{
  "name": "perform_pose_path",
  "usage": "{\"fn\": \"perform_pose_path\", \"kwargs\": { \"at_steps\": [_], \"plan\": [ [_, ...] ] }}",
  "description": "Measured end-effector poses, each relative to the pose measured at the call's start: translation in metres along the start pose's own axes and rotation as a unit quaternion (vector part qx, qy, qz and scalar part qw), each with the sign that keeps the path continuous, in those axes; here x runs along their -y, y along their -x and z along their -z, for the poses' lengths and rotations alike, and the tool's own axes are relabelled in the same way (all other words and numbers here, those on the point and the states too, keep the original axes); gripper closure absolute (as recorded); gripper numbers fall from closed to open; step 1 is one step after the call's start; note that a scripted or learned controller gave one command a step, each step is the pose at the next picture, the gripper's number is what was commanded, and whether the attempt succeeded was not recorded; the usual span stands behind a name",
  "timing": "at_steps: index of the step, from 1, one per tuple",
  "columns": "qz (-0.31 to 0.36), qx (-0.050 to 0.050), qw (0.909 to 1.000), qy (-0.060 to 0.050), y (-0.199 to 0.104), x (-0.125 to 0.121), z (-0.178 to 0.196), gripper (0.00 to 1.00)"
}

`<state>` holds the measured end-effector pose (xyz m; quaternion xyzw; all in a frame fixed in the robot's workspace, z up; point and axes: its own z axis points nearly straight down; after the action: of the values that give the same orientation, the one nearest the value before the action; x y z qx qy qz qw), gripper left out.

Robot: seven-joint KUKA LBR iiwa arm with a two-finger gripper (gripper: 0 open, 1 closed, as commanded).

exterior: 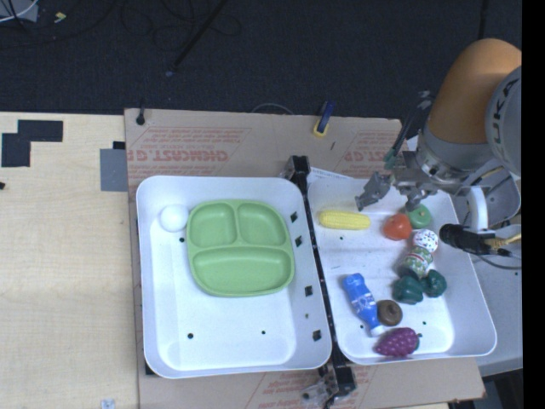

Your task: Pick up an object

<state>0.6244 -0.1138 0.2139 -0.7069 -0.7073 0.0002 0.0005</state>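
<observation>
Camera view, read from the left: we see the left bin (162, 331) holding a small white ball (173, 218) near its upper left corner and, just beside it, a green divided plate (239, 248). Across the centre divider, the right bin (468, 335) carries the loose objects. A yellow corn cob (344, 221) lies near its upper left. Lower down, a blue packet (360, 301) sits tilted, with a brown doughnut (390, 313) touching its lower end and a purple bunch of grapes (397, 342) just below. Further right we find an orange tomato (397, 227), a green round piece (420, 217), a white spotted bottle (420, 251) and dark green vegetables (420, 287). Above the upper part of this bin hangs the gripper (393, 193), its two fingers spread apart with nothing between them; one finger (370, 195) is near the corn cob's right end, apart from it.
</observation>
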Motion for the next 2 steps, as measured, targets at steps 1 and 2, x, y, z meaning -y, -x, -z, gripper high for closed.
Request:
{"fn": "perform_pose_path", "kwargs": {
  "at_steps": [1,2],
  "plan": [
    [0.000,0.000,1.0000,-0.003,-0.004,0.003,-0.064,0.00],
    [-0.001,-0.001,1.0000,-0.002,-0.012,0.003,-0.112,0.00]
  ]
}}
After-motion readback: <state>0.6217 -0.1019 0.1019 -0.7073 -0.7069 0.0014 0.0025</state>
